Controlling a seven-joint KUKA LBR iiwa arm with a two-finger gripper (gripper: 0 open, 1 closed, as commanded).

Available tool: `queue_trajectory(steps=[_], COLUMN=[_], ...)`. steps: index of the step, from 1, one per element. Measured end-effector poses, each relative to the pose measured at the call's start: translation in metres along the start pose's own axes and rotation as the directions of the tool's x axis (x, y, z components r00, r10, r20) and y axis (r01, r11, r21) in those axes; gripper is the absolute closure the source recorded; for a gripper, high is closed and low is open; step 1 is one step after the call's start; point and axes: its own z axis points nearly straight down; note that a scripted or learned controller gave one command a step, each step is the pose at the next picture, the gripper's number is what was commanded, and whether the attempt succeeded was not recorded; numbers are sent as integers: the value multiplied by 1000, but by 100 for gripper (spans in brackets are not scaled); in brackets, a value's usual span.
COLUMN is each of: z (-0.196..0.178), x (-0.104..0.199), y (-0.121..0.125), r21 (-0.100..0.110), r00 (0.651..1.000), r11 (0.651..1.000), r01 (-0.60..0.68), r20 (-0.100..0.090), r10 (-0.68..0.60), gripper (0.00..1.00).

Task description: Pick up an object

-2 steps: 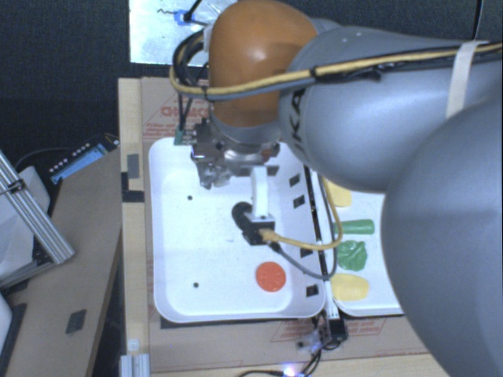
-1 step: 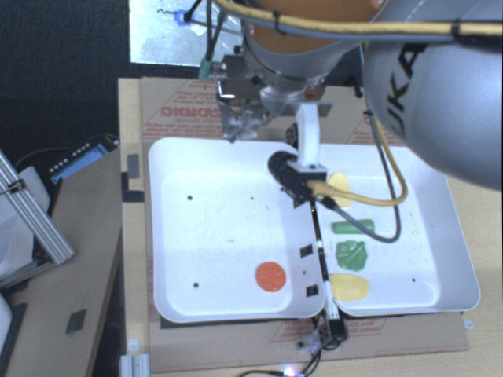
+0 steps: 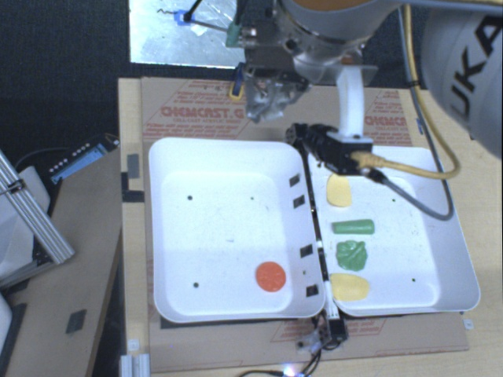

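Pick options: orange disc (image 3: pixel 271 276), flat and alone near left bin's (image 3: pixel 196 155) near-right corner, likely the easiest; row of small pieces (image 3: pixel 351 254) crowds right bin's (image 3: pixel 428 250) left wall.
Gripper (image 3: pixel 267 100): raised over left bin's far edge, probably pre-descent; open or closed, cannot tell (blurred).

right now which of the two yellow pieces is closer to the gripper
The paler yellow piece, at the far end of the row next to the green stick. The deeper yellow piece lies at the near end, farther from the gripper.
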Motion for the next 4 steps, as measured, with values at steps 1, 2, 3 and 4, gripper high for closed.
queue_trajectory(steps=[1, 2, 3, 4], z=[-23, 11, -23, 82], x=[-8, -135, -125, -210], y=[-17, -43, -41, -43], r21=[4, 9, 3, 16], r00=[1000, 1000, 1000, 1000], r11=[1000, 1000, 1000, 1000], r01=[0, -17, -3, -13], r20=[1, 6, 3, 7], r10=[0, 17, 3, 13], gripper=[100, 100, 100, 100])
